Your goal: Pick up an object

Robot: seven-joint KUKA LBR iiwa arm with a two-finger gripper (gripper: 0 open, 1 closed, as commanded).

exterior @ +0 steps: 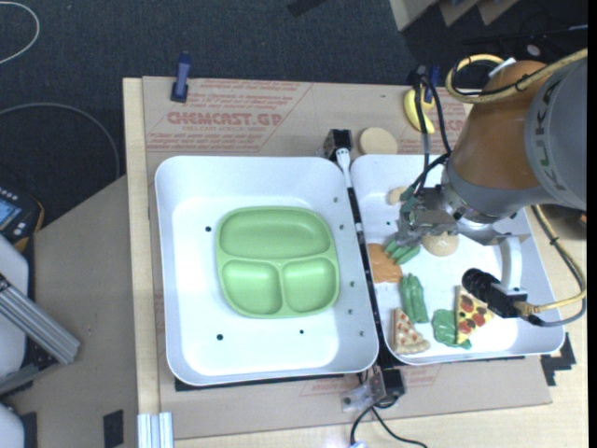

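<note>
The grey arm with its orange band (499, 133) reaches in from the right and bends down over the right-hand shallow white bin (522, 343), its wrist low above the upper-left part of that bin. The two-finger gripper (409, 241) points down and leftward, its tip at a small green pod-shaped toy vegetable (403, 250) that lies just right of the divider between the bins. The tip touches or nearly touches that green piece, but whether the piece sits between the fingers cannot be told, and the gripper's width is hidden by the wrist body above it.

The green pod is pale green, elongated and slightly ridged, lying at a slant. Just beside it, lower left, sits an orange rounded toy piece (383, 265). Below these lies a darker green leafy toy vegetable (413, 298), then a toy pizza slice with tan crust (407, 331) near the bin's front edge. Further right are another green lumpy toy (450, 327) and a second pizza slice with red topping (472, 312), touching each other. A cream round toy piece (441, 244) rests just under the wrist.

The left-hand shallow white bin (187, 250) holds a pale green three-compartment plastic tray (277, 259) in its middle.
</note>
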